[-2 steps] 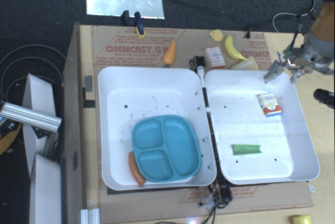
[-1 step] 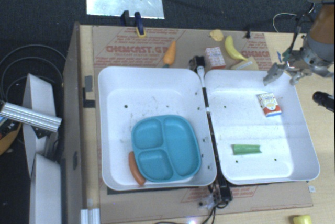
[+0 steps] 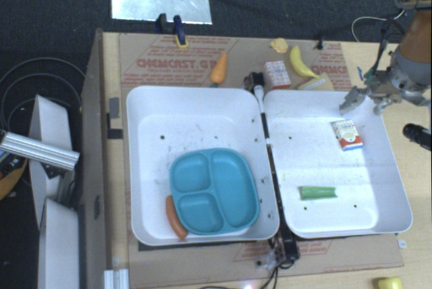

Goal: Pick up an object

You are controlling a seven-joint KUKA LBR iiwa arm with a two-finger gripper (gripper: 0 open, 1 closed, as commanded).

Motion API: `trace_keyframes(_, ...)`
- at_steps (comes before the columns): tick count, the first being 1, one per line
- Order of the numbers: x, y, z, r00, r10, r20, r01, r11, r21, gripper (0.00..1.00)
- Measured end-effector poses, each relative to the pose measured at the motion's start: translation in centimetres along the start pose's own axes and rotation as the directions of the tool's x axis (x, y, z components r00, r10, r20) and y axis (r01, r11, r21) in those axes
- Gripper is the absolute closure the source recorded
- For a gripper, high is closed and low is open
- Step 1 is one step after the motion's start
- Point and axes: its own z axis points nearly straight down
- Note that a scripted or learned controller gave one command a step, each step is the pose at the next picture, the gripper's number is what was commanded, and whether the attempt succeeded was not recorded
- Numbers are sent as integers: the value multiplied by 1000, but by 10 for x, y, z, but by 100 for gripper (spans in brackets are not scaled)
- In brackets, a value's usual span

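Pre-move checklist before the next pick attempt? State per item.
1. Targets in right bin: small carton and green item both lie in it, well apart from each other. ok.
2. End effector position: over the right bin's far right corner, up and right of the carton, not above it. not ok.
3. End effector carrying nothing: nothing seen between its fingers. ok.
4. Finger opening: too blurred to judge. cannot tell.
5. Room around carton: bare bin floor on all sides. ok.
6. Left bin: blue divided tray with an orange sausage-like item at its left edge, away from the arm. ok.
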Motion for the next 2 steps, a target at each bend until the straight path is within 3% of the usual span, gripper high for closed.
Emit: trace_keyframes(2,1,4,32,1000,-3,0,3,1000,0,0)
